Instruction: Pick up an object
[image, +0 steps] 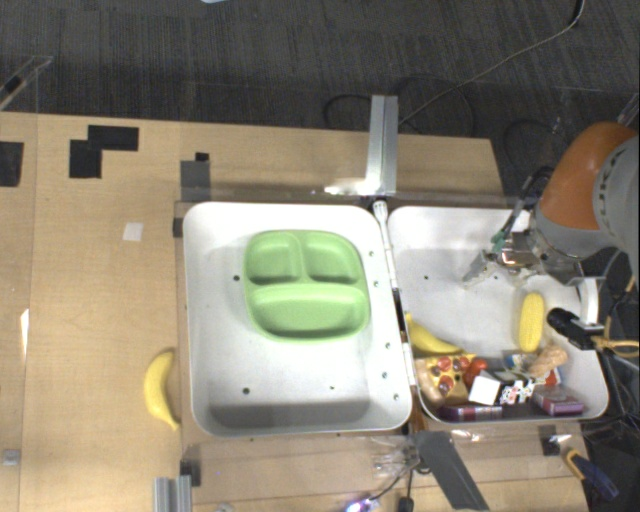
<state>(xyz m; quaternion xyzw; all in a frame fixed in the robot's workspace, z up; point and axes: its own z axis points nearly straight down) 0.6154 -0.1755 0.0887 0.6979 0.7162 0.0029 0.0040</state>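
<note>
The claw (497, 262) hangs spread open and empty in the right bin (440, 290), with the corn cob (531, 320) lying at its 4 o'clock, judged light, stiff and smooth, best pinched across its middle, short axis between the fingers.

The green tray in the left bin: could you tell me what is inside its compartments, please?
The green tray has three compartments, all bare. It covers the left bin's floor beneath, so anything under it is hidden.

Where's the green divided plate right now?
The green divided plate lies flat in the left white bin, toward its upper middle, across the divider from the right white bin that holds the corn cob.
</note>
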